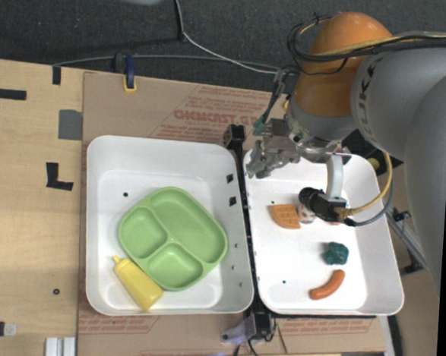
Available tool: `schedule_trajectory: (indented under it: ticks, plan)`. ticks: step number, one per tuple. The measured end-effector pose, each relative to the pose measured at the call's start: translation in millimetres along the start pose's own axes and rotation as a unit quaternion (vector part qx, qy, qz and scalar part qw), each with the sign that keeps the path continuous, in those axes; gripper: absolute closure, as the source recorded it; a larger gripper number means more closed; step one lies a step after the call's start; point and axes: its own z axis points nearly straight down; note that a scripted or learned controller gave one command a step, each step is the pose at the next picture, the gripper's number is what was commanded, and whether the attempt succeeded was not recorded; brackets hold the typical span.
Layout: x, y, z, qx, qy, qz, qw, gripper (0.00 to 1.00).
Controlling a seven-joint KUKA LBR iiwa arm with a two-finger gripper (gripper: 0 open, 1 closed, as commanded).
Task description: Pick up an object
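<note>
My gripper (261, 162) hangs over the far left corner of the right bin (367, 298), close to the wall between the two bins. An orange waffle-like piece (285, 215) lies in the middle of that bin, in front of the gripper and a little to its right. A teal lump (336, 254) rests further toward the front right. Nearer the front edge lies an orange-red sausage (327, 285). None of them touches the gripper.
The left bin (102, 165) holds a green divided plate (173, 237) and a yellow squeeze bottle (136, 282) at its front left. The arm's grey body and orange band (338, 60) loom over the right bin's far side.
</note>
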Motion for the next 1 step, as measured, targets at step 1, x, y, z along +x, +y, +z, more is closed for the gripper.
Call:
schedule_trajectory:
  ticks: [1]
  plan:
    - [60.8, -18.0, 7.2, 0.0, -0.001, 0.0, 1.0, 1.0]
